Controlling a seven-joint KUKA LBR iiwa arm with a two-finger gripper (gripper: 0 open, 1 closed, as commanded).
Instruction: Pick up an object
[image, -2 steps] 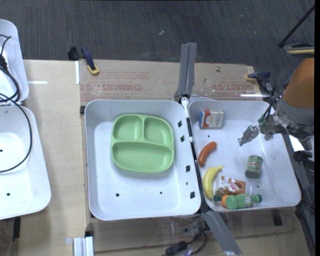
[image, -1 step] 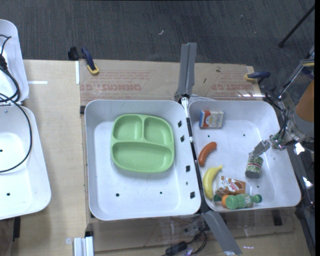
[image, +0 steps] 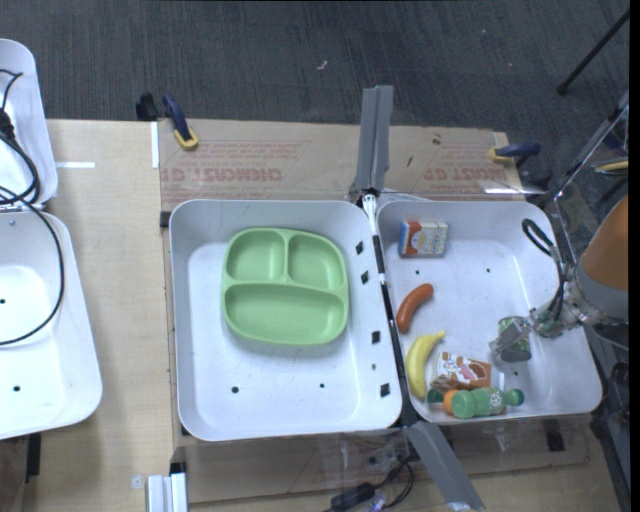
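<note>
Nearest to the camera stands the right bin (image: 470, 300), where all the loose things are kept; the left bin (image: 200, 330) beside it carries a green divided plate (image: 287, 286), lying flat and well apart from the gripper, so it plays no part for now.

The arm (image: 608, 262) comes in over the right rim, and the gripper (image: 515, 340) is low in the right bin, over bare floor. How wide the jaws stand I cannot tell, because the tip is small and blurred. I see nothing between them.

Near the jaws, toward the front wall, lie a snack packet (image: 463, 370) and a green bottle with an orange cap (image: 478, 401), touching each other. A banana (image: 422, 361) lies just beyond them, and an orange-red sausage (image: 414, 305) farther across the floor. A small carton (image: 423, 238) is well apart, by the back wall.

In my judgement the packet or the bottle is the likely object, being closest, but the crowding there could spoil a clean grasp.
</note>
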